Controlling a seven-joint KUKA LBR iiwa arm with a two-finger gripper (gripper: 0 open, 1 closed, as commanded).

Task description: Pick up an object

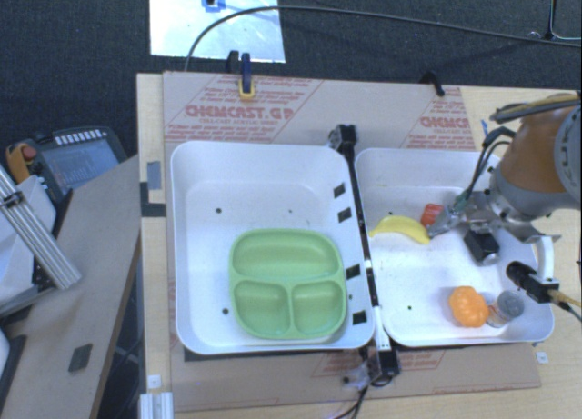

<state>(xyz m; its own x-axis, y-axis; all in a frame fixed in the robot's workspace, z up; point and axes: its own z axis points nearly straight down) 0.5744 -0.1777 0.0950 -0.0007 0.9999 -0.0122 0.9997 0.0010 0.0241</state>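
The right bin (pixel 400 167) holds a yellow banana (pixel 401 227) near its left wall. A small red object (pixel 431 214) lies just right of the banana. An orange fruit-like object (pixel 468 306) rests near the front wall, with a small grey round piece (pixel 507 304) beside it. My gripper (pixel 449 220) hangs low over the middle of the right bin, its tip right against the red object. The arm's orange band (pixel 536 155) rises behind it at the right.
The left bin (pixel 264 167) holds a green divided plate (pixel 288 283) toward its front. A black divider with clips (pixel 355 226) runs between the bins. A teach pendant (pixel 77 158) and a metal rail (pixel 36 231) sit off the bench at left.
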